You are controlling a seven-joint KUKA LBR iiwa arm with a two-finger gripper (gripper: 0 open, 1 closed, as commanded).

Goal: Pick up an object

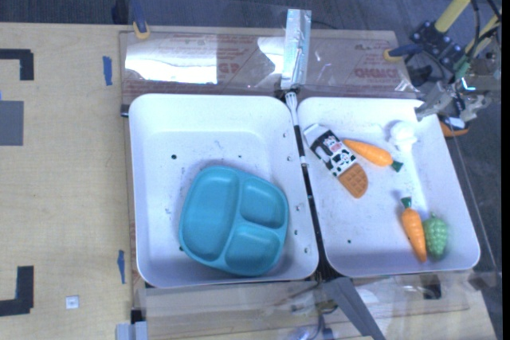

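Observation:
The right bin holds several toy foods. A small black-and-white carton lies near its left wall. An orange carrot lies beside the carton, with a brown waffle-like piece just below. A white lump sits near the bin's far right corner. Toward the front right lie a second carrot and a green knobbly piece side by side. My gripper hangs over the bin's far right corner, just right of the white lump and above it in the camera view. Nothing shows in its grasp.
A teal divided plate fills the front of the left bin. A ridge where the rims meet separates the two bins. Clear plastic panels stand behind them. Cables and the wrist crowd the upper right.

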